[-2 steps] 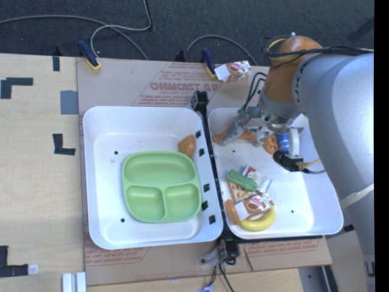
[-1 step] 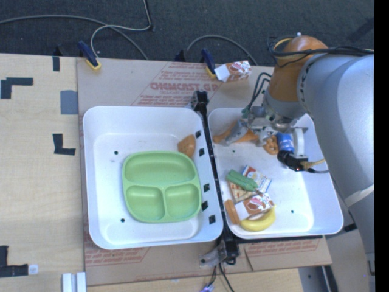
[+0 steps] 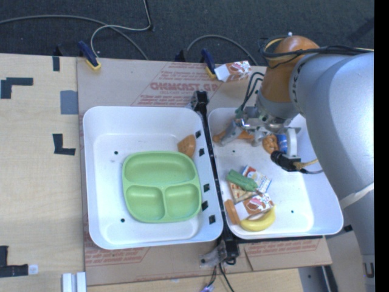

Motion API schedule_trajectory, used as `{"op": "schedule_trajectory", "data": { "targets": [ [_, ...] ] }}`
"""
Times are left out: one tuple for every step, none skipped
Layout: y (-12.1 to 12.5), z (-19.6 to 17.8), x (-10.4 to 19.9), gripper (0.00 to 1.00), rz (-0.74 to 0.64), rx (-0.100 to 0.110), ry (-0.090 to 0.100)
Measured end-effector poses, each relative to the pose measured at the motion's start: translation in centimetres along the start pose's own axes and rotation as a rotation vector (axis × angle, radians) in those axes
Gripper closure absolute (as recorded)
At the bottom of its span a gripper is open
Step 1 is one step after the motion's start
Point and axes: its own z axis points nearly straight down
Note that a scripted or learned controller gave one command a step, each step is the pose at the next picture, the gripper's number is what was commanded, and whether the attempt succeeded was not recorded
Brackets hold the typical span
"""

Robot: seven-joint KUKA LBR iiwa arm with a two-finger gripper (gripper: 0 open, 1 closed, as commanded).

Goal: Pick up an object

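1. Grey metal two-finger gripper [image 3: 234, 132] is low in the upper left corner of the right-hand white bin [image 3: 316, 221], and from my seat I cannot tell how it is set; glare and the wrist hide that.

2. Nothing is visibly held. The likeliest target, I judge, is the small orange piece [image 3: 246, 135] lying just beside the tool near the bin's back wall, with a second orange and blue item [image 3: 275, 143] close under the wrist.

3. First risk: the target sits close to the black divider [image 3: 206, 157] between the bins, so a finger could land on the wall or rim and skid off rather than settle around the piece.

4. Second risk: the two small items lie near each other, so a closing grasp may nudge one away or pinch both loosely.

5. Third risk: the black cable [image 3: 292, 163] trailing off the wrist hangs low over the bin and could drag across the contents as the arm moves.

6. Farther down the same bin, well apart from the tool, lie a green wrapped stick [image 3: 241, 180], a red and white packet [image 3: 255, 204] and a yellow toy banana [image 3: 258, 222], heaped together and touching.

7. Next door, the left-hand white bin [image 3: 103, 224] carries a green three-compartment plastic plate [image 3: 161, 184] and an orange lump [image 3: 187, 143] by the divider.
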Motion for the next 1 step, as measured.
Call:
{"op": "schedule_trajectory", "data": {
  "targets": [
    [0.05, 0.01, -0.30, 0.00, -0.002, 0.001, 0.008]
  ]
}}
